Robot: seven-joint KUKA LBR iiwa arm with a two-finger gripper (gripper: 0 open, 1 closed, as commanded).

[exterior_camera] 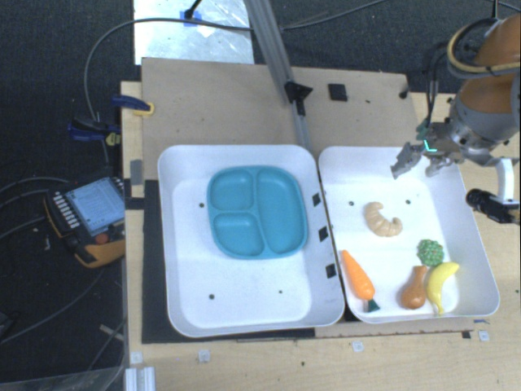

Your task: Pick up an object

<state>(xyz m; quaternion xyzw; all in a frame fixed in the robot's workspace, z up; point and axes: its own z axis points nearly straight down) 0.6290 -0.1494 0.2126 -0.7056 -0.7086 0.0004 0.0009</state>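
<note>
The right bin (456,218) holds several toy foods. A tan croissant (383,220) lies near its middle. An orange carrot (356,275) rests by the left wall. At the front right a green broccoli (430,252), a yellow banana (442,284) and a brown drumstick (413,289) are clustered together. My gripper (420,164) hovers over the bin's back right corner, above and to the right of the croissant. It is open, with nothing between its fingers.
The left bin (183,243) holds a blue divided plate (258,212). A grey pole (273,39) slants down to the back edge between the bins. Clamps and a handheld device (89,218) lie off the bench to the left.
</note>
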